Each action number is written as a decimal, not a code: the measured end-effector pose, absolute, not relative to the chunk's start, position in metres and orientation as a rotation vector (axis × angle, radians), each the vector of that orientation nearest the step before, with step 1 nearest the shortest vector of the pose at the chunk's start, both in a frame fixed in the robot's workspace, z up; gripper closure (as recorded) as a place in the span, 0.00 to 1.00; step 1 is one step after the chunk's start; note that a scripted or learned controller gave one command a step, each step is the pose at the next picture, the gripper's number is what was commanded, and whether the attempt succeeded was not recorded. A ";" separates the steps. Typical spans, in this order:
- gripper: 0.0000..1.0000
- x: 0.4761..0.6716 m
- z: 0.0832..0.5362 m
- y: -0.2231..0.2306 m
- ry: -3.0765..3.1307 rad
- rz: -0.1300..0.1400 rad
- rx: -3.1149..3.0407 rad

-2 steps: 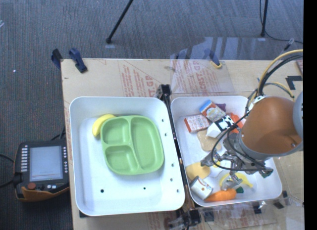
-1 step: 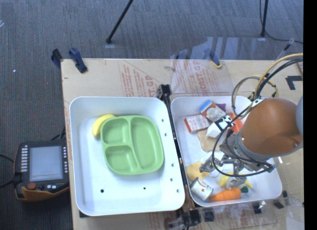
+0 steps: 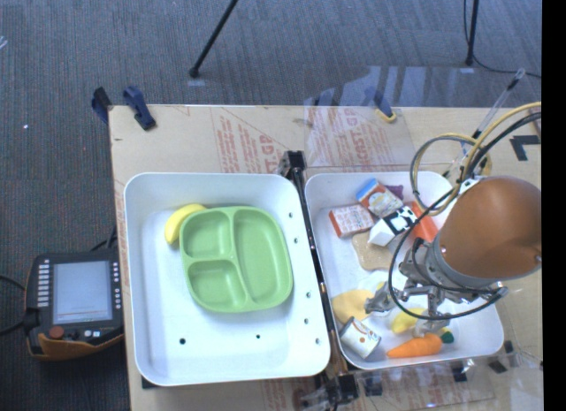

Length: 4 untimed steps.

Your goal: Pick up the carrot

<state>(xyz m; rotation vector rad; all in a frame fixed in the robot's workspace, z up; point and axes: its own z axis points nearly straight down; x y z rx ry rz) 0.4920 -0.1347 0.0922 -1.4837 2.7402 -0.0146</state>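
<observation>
Bench, two white bins. Carrot [image 3: 414, 346] in right bin [image 3: 492, 337], near front wall. Gripper [image 3: 416, 305] just above; jaw state unclear. Carrot looks light, stiff; grip mid-body.

Carrot [image 3: 414, 346]: smooth orange plastic toy, slight sheen, green tip. Divided plate [image 3: 237, 257]: light green plastic, matt. Banana [image 3: 179, 221]: yellow, smooth plastic look. Left bin [image 3: 146, 312] and right bin [image 3: 488, 334]: white moulded plastic, faintly glossy. Bench top [image 3: 230, 140]: brown printed cardboard, matt. Arm band [image 3: 493, 228]: orange, smooth satin shell. Can [image 3: 361, 337]: shiny metal-like rim. Floor [image 3: 88, 29]: dark ribbed carpet.
</observation>
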 end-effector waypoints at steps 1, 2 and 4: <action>0.00 0.479 0.088 -0.134 2.231 -0.003 -2.200; 1.00 0.480 0.097 -0.129 2.228 0.004 -2.196; 1.00 0.476 0.109 -0.194 2.474 0.004 -1.933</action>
